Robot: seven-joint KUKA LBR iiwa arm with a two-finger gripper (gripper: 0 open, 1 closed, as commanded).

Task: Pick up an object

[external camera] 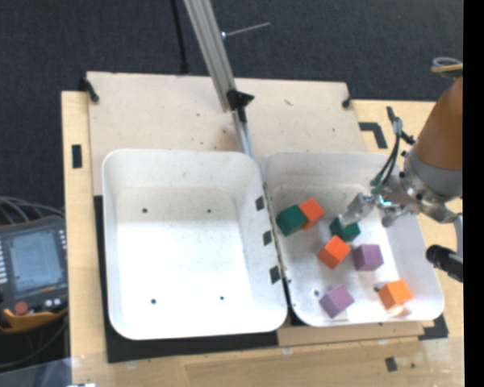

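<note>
Camera view: my gripper (356,210) is low in the right bin (426,252), just above the small green block (346,230). Can't tell whether my jaws are open or closed, or whether they touch it. Judgement: nothing lifted yet; grasp and raise remain.

All blocks sit in the right bin: green cube (290,219) touching an orange one (312,210), orange cube (334,251), two purple (368,256) (336,300), orange (395,293). Matte, foam-like, square-edged. Bins are smooth white plastic with rounded corners.

Bins (185,168) smooth white plastic, speckled; bench (161,111) matt pale wood; blocks (335,251) matt, foam-like.
</note>
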